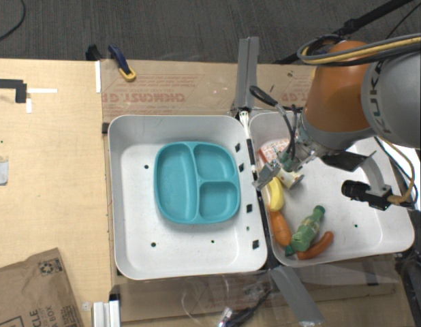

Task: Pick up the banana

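The yellow banana (274, 196) lies at the left side of the right bin (374, 230), close to the wall between the two bins. Its upper end is hidden under my gripper (279, 174), which hangs right over it, at or just above its top. The grey arm with the orange band (336, 97) reaches in from the upper right and covers the back of that bin. Nothing can be seen lifted off the bin floor.
An orange carrot (281, 229), a green bottle (307, 228) and a red sausage-like item (317, 246) lie just below the banana. A red-and-white packet (272, 148) sits behind the gripper. The left bin (129, 203) holds a teal divided plate (197, 181).
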Action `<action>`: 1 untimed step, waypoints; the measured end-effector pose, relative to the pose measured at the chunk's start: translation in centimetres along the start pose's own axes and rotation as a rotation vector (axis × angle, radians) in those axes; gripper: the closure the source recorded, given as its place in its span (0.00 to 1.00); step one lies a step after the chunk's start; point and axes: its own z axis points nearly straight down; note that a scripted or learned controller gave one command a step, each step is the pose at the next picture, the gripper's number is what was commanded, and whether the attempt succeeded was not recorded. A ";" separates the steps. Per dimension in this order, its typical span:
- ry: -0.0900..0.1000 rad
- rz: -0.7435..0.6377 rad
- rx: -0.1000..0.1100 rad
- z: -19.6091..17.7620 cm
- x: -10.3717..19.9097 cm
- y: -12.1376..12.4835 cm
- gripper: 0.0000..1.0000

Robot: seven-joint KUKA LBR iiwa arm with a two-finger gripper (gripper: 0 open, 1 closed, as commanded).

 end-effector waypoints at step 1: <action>0.002 0.002 0.005 -0.5 -0.2 0.0 1.00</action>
